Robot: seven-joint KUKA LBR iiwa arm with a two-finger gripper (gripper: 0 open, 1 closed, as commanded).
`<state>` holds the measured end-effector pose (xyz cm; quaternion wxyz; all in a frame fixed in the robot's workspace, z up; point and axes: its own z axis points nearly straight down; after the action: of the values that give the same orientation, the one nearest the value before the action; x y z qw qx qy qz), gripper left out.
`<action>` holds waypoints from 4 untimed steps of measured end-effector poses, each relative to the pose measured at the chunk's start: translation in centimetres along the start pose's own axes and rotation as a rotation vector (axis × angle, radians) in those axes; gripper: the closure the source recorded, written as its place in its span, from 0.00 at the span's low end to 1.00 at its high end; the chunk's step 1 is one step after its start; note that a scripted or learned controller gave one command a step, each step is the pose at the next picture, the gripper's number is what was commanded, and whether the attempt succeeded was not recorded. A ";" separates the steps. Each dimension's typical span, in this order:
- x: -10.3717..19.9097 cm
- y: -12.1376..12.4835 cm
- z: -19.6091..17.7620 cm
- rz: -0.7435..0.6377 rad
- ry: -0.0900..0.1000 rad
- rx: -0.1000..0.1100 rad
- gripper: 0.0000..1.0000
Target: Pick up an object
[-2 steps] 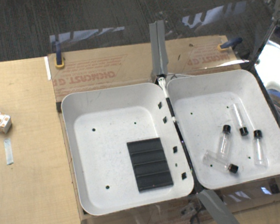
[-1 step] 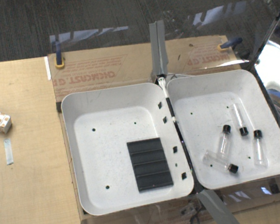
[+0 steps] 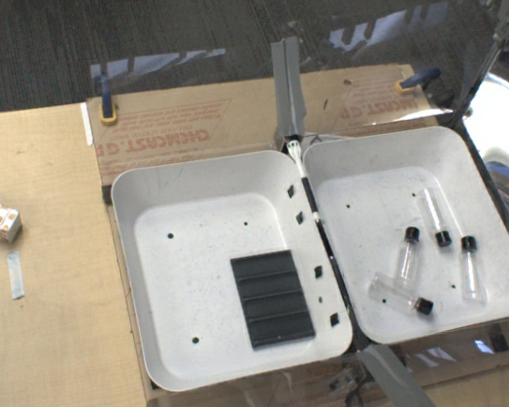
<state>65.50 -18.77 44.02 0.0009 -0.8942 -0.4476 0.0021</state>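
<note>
Four clear plastic vials with black caps lie flat in the right bin (image 3: 478,174): one (image 3: 435,214) upper centre, one (image 3: 405,256) tilted beside it, one (image 3: 400,295) toward the front, one (image 3: 472,268) rightmost. A black ribbed rectangular block (image 3: 272,297) lies flat in the left bin (image 3: 142,214), front right.

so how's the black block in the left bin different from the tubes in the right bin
The black block is one flat, dark, ribbed rectangle lying square in the left bin. The tubes are four slim clear cylinders with black caps, scattered at different angles in the right bin. Both lie flat on bin floors.
</note>
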 end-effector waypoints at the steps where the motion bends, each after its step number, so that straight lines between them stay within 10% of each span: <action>1: -1.8 1.6 0.0 0.187 0.001 -0.001 1.00; 4: -3.6 0.5 0.0 0.253 0.000 0.001 1.00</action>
<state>63.72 -21.91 43.98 0.0012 -0.9435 -0.3314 0.0024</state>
